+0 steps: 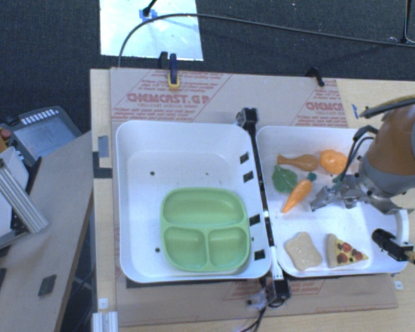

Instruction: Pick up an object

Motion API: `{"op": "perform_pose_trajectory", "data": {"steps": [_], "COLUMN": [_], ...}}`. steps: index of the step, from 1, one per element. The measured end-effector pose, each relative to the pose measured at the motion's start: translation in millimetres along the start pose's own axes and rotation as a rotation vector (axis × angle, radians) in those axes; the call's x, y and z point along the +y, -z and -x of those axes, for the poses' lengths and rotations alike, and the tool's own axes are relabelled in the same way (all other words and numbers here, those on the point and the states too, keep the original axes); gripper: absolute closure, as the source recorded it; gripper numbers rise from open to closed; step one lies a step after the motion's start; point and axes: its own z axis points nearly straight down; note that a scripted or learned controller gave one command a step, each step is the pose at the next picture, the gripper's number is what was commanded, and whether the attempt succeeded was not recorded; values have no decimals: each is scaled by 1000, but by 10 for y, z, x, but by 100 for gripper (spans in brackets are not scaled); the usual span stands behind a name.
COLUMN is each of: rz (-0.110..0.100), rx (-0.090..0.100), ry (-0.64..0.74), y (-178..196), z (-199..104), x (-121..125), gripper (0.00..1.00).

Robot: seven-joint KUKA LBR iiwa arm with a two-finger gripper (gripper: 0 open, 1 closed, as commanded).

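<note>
The right bin (373, 265) holds toy food: a brown drumstick (298, 161), an orange fruit (333, 161), a green leafy piece (284, 179), an orange carrot (297, 194), a slice of bread (303, 250) and a pizza slice (344, 250). My gripper (325, 200) hangs over the middle of this bin, just right of the carrot and below the orange fruit. Its dark fingers point left and nothing shows between them. The arm with its orange band (401, 140) comes in from the right.
The left bin (138, 151) holds a green three-compartment plate (205, 228). A black divider clip strip (256, 178) runs between the bins. A cable and clamp (171, 71) lie at the bench's back edge. A grey device (45, 133) sits on the left table.
</note>
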Motion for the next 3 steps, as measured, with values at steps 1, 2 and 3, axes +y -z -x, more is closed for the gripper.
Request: {"op": "perform_pose_trajectory", "data": {"steps": [1, 2, 3], "rz": [7, 10, 10], "rx": [-3, -4, -4], "ry": [0, 2, 0], "y": [137, 675, 1203], "z": [6, 85, 189], "x": [19, 108, 90], "gripper": [100, 100, 100]}}
